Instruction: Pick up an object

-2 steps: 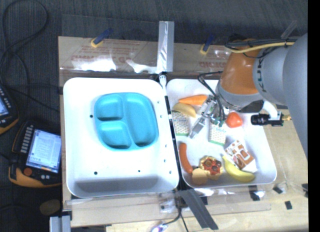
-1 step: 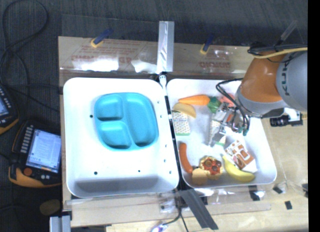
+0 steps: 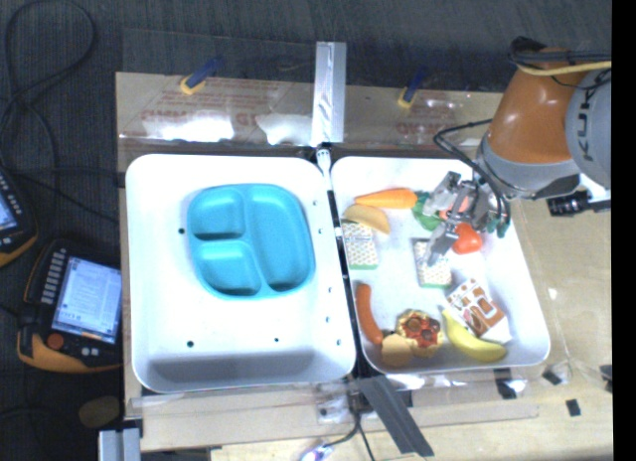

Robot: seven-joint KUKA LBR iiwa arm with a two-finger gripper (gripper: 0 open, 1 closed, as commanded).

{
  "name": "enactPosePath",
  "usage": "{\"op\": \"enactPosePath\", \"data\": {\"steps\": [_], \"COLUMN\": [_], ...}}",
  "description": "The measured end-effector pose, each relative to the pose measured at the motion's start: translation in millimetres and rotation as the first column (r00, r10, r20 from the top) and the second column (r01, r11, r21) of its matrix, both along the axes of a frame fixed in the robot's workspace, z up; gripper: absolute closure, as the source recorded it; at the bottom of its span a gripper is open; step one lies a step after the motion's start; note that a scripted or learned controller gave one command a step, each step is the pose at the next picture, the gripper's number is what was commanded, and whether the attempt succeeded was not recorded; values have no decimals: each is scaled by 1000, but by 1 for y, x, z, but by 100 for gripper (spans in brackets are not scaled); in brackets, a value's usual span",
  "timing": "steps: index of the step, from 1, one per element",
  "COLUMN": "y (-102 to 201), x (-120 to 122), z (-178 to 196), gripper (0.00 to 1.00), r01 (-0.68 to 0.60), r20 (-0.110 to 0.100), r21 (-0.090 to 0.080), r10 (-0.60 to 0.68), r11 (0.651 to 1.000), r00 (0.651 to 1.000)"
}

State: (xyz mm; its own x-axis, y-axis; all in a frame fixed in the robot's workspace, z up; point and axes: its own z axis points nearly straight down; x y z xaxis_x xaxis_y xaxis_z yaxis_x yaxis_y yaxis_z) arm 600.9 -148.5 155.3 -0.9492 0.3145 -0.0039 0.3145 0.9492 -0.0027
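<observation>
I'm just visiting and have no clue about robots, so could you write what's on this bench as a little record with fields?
left bin: holds a blue divided plate
right bin: toy food, including a carrot, a banana, a sausage and a small pizza
arm: grey with an orange band, reaching in from the right
gripper: low over the right bin's upper part, near an orange-red piece
grasp: cannot tell

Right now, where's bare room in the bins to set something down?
Bare white floor rings the blue tray in the left bin, widest along its near wall. The right bin is crowded: carrot, banana, sausage, and the hand.
</observation>
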Motion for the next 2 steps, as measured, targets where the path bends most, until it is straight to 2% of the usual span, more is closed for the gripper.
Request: {"op": "enactPosePath", "data": {"steps": [1, 2], "y": [-40, -70], "x": [49, 61], "z": [-43, -64], "gripper": [0, 0], "r01": [-34, 478], "r20": [0, -10], "r21": [0, 6], "r10": [34, -478], "r11": [999, 878], "r00": [999, 878]}}
